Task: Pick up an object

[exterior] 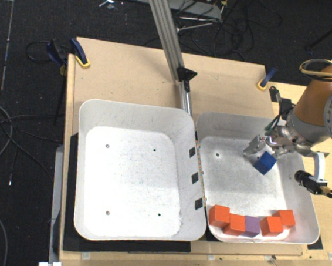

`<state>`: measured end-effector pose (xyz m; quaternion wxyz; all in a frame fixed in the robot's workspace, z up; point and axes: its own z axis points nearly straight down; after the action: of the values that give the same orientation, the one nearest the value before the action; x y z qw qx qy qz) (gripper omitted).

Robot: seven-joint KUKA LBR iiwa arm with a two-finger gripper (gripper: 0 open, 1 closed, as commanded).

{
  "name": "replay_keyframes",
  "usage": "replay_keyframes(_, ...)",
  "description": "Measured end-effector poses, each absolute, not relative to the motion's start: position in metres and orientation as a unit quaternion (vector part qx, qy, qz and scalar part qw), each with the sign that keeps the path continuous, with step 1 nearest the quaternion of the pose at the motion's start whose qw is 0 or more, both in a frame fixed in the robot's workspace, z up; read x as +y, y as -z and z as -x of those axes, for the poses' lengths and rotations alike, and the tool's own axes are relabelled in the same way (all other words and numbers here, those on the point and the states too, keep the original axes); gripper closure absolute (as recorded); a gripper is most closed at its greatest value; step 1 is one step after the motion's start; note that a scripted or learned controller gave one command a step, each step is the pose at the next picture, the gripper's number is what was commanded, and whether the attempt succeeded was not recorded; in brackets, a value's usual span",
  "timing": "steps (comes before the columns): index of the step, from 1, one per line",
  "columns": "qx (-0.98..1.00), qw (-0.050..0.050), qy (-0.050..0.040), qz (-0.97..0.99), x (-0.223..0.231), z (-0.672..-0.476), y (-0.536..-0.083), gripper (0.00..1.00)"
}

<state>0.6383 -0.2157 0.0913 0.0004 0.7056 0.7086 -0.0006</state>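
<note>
In the right bin [231, 183], my gripper [264, 153] reaches in from the right and is shut on a small blue block [265, 163]. The block sits tilted between the grey fingers [253, 148], over the bin's upper right part. Along that bin's front wall lies a row of blocks: an orange block [220, 215], a second orange block [237, 224], a purple block [252, 225], and two more orange blocks [272, 225] at the right end.
The left bin [93, 151] stands beside the right one, their rims touching at the middle. A metal pole [170, 35] slants down from the top to the bench's back edge. Clamps [80, 54] grip the bench's back corners.
</note>
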Motion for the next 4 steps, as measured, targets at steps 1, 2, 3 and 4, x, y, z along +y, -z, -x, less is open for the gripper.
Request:
replay_keyframes(1,0.708,0.0,0.0004,-0.706,-0.192,-0.619,-0.096,0.0)
replay_keyframes(2,0.709,-0.001,-0.0002,-0.705,-0.141,-0.601,-0.096,0.0)
replay_keyframes(3,0.707,0.001,-0.0003,-0.707,-0.144,-0.601,-0.106,1.0)
replay_keyframes(4,0.71,0.003,-0.0038,-0.704,-0.07,-0.612,-0.2,1.0)
